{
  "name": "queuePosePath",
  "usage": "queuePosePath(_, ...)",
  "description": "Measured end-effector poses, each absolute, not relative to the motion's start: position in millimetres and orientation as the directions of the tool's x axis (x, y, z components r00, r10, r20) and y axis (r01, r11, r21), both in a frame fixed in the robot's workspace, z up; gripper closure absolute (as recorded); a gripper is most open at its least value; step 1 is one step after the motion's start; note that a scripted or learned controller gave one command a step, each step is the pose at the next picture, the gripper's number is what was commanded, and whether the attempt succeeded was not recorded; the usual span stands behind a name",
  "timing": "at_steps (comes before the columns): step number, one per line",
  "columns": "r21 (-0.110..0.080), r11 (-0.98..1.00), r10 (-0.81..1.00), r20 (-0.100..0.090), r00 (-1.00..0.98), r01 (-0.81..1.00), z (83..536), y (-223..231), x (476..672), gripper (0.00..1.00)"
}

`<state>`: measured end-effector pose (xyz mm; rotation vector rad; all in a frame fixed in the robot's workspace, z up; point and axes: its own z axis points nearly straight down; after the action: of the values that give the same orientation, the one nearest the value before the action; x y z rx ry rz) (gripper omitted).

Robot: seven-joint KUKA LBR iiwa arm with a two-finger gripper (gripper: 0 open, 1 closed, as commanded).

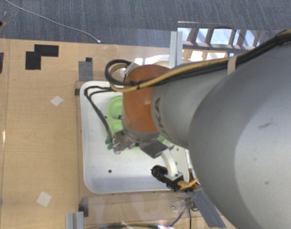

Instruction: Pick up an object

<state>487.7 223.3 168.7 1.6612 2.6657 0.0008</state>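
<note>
Green object (115, 109) half hidden under arm (221, 123), white bin (95, 168); claw obscured

No text can be read for certain, though part of a dark letter, perhaps a K, shows on the grey robot arm (160, 112).

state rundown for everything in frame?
arm: reaching down into the bin
gripper: low in the bin, at the green object
green object: in the bin, mostly hidden under the arm
white bin: flat on the bench
</note>
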Motion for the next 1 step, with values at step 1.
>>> queuePosePath(1,0.001,0.021,1.000,0.001,-0.021,1.000,171.6,227.0,486.9,1.00)
